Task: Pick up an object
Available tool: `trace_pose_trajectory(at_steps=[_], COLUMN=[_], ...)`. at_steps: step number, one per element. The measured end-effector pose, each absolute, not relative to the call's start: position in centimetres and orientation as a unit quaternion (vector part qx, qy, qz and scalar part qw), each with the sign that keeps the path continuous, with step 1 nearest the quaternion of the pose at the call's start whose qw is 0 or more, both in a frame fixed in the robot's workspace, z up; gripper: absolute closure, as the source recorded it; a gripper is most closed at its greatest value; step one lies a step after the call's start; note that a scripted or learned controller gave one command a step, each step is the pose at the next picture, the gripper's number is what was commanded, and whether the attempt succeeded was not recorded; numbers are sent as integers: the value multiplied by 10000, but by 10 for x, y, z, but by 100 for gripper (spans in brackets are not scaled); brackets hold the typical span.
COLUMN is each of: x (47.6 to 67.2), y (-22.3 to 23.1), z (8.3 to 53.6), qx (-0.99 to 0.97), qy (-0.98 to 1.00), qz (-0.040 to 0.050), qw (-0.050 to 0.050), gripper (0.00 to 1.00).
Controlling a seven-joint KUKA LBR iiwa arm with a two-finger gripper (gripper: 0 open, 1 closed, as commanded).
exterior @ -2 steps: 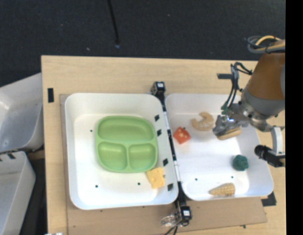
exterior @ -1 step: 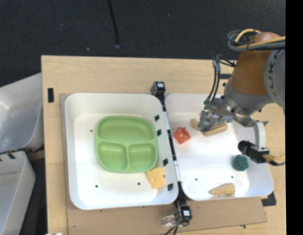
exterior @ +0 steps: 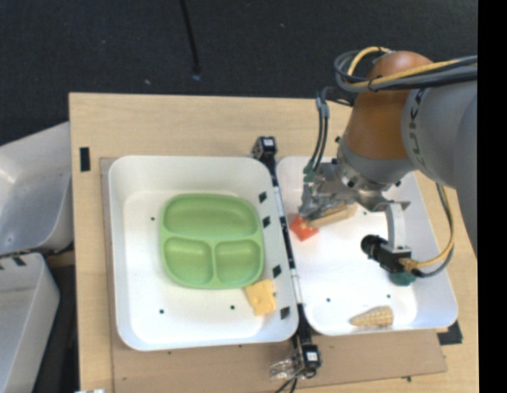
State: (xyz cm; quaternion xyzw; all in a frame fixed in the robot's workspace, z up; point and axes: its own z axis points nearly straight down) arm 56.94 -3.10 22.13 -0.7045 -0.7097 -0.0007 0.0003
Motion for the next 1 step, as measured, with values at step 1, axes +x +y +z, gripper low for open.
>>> trace_pose_trajectory(at_steps=[1], x=[574], y=[24], z=[236], qx=[-7041], qy=[-7101], qz=[-11], qw=[0], gripper=[100])
